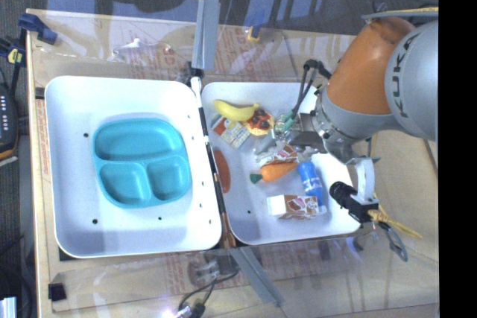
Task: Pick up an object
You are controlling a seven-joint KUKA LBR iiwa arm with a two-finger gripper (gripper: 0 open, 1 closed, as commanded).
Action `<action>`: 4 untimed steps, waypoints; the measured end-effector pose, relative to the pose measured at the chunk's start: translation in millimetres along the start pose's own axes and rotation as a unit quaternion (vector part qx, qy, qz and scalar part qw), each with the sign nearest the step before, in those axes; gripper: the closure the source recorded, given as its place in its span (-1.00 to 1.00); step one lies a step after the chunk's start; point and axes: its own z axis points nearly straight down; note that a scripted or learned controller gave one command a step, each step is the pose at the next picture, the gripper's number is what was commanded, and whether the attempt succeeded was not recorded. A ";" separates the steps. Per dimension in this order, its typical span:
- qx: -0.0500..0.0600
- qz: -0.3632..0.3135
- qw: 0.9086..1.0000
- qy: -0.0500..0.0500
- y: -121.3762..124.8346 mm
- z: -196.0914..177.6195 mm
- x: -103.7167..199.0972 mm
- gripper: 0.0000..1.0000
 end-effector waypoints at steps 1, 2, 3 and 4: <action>0.000 0.118 0.993 0.001 -23.2 137.8 -47.5 -1.00; 0.002 0.174 0.985 0.000 52.1 142.2 -42.8 -1.00; 0.005 0.170 0.985 0.001 50.9 133.9 -41.4 1.00; 0.001 0.188 0.982 0.000 138.5 41.1 2.9 1.00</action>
